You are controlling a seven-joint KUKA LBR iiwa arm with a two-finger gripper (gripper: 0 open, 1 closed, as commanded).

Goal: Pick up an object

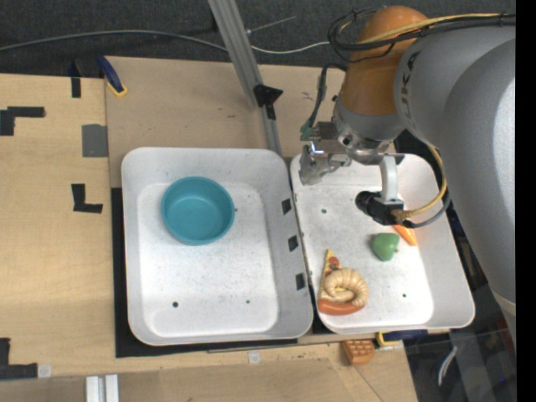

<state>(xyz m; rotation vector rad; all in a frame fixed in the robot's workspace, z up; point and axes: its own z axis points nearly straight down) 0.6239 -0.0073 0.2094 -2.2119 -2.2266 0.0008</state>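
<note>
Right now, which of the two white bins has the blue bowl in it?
The bin on the picture's left, away from the arm, holds the blue bowl. The other bin holds a green toy and a curled tan toy.

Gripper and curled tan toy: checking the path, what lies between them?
The camera view shows just bare floor of the right bin between the gripper and the curled tan toy.

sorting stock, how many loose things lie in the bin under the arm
3: a green lump in the middle, an orange piece right beside it, a tan coiled toy nearest the camera. The arm could hide more.
</note>
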